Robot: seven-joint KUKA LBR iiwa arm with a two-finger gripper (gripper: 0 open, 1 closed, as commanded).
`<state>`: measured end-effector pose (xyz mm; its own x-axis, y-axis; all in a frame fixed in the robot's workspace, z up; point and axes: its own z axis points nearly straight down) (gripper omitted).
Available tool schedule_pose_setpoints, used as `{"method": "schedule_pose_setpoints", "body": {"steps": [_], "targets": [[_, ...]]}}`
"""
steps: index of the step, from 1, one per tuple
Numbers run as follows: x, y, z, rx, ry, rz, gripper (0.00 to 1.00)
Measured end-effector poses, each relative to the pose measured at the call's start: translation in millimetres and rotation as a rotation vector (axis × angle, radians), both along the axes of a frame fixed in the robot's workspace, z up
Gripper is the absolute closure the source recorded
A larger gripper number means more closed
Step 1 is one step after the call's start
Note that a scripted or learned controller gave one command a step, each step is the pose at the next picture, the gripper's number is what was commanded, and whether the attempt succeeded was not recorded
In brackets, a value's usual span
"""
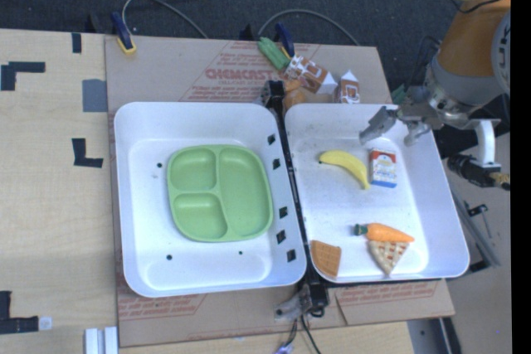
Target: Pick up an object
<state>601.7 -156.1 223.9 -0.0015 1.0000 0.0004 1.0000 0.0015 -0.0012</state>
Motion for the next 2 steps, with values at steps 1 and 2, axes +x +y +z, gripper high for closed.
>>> {"method": "schedule_pose_setpoints", "body": {"steps": [1,2], "targets": [[24.6,48.1,-84.0,0.001,0.003,0.0,0.0],[27.0,37.9,-137.9,-0.002,-0.002,0.0,0.0]]}}
